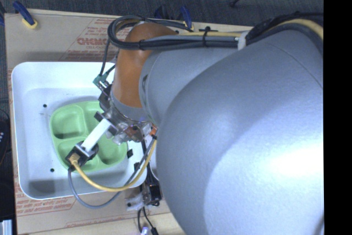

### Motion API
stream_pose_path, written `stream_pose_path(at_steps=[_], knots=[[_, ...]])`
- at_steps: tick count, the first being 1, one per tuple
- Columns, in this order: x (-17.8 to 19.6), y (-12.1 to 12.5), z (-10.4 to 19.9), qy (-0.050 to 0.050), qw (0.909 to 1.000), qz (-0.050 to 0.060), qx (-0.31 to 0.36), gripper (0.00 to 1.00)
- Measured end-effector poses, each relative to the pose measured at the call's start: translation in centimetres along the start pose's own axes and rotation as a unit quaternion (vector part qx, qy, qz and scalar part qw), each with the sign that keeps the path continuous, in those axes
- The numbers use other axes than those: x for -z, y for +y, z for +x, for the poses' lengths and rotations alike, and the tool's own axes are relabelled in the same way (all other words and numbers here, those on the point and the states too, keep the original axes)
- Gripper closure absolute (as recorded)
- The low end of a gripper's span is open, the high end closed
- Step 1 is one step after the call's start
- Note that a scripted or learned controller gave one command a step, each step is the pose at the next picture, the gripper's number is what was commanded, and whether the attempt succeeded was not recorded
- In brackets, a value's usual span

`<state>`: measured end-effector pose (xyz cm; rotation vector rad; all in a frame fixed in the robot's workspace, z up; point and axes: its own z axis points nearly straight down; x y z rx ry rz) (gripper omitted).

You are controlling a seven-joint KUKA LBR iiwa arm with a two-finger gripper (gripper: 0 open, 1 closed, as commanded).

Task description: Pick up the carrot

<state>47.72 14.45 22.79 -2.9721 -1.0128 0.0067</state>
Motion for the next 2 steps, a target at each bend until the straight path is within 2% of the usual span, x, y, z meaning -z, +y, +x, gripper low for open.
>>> stream_pose_path(at_steps=[1,2], knots=[[17.9,-4.2,2.9,0.001,0.9969,0.0,0.079,1.0],[8.2,-5.8,4.5,-0.001,0.9999,-0.001,-0.01,1.0]])
